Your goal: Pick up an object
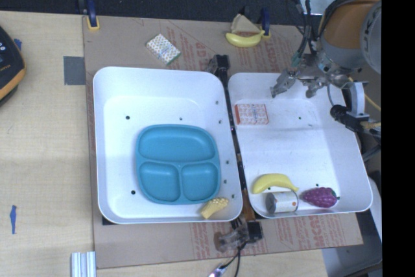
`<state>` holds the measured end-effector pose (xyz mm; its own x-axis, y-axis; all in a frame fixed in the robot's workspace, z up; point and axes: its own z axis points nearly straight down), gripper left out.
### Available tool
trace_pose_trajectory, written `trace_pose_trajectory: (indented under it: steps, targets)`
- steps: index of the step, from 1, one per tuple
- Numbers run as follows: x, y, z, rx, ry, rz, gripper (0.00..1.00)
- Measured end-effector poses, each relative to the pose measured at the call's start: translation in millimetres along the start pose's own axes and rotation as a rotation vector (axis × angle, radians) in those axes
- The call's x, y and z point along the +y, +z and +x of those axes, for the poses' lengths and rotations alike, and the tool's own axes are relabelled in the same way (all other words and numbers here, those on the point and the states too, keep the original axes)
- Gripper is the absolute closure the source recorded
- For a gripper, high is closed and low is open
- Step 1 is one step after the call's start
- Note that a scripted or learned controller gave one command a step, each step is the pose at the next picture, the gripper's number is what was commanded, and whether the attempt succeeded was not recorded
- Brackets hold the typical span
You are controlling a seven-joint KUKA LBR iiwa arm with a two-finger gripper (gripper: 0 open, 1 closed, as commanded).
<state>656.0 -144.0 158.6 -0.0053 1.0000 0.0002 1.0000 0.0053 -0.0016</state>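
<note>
Camera view, fixed above the bench, showed my gripper (297,85) hanging over the far edge of the right bin (343,159), near its far right corner. My two fingers (280,87) were spread apart, with nothing between them.

No object had been lifted; the candidates lay in both bins. In the right bin, a small orange-and-white packet (251,114) lay flat near the far left corner, well apart from my fingertips. Along the near edge of that bin sat three things close together: a yellow banana (272,182), a small grey-and-white can (281,202) on its side just beside and partly under the banana, and a purple bunch of grapes (319,197) towards the near right corner.

In the left bin (107,139), a blue divided plate (177,162) lay flat near the middle, reaching towards the near edge. A small yellow piece (214,207) rested against the near edge by the near right corner, just beside the plate.

Outside the bins, on the brown board (117,42) beneath them, a patterned square packet (163,48) lay beyond the far edge of the left bin, and a second banana (244,38) lay beyond the gap between the bins, with a pale wedge-shaped thing (244,23) touching it.

My arm (353,16), grey with its orange band, came in from the right side.
</note>
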Motion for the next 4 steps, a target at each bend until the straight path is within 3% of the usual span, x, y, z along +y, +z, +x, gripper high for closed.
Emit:
trace_pose_trajectory:
  steps: [1,2,3,4]
  targets:
    - [-145.3,-11.3,-41.1,-0.001,0.003,0.003,0.0]
    - [-95.1,-6.0,20.7,-0.001,-0.001,0.001,0.0]
    - [-54.7,62.9,52.2,-0.002,0.0,0.002,0.0]
    - [0.7,66.5,32.6,0.0,0.0,0.001,0.0]
